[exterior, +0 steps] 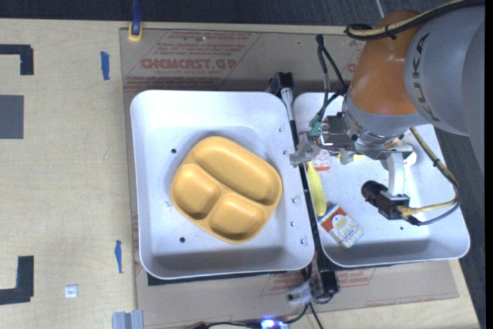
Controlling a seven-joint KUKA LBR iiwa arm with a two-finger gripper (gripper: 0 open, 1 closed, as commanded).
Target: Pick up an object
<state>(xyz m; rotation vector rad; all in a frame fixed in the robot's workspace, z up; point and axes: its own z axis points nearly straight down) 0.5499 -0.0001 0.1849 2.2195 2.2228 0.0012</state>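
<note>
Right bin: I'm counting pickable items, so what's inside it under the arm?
In the right bin: a yellow object by its left wall and a small orange-and-white packet. The arm covers the bin's upper part, so anything beneath is hidden.

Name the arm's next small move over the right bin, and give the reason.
Probably a short descent straight down: the gripper hovers above the yellow object at the right bin's left wall, with nothing seen between its fingers.

robot lab — taped bench (62, 189) | white bins (154, 119) | cabled arm (431, 65)
</note>
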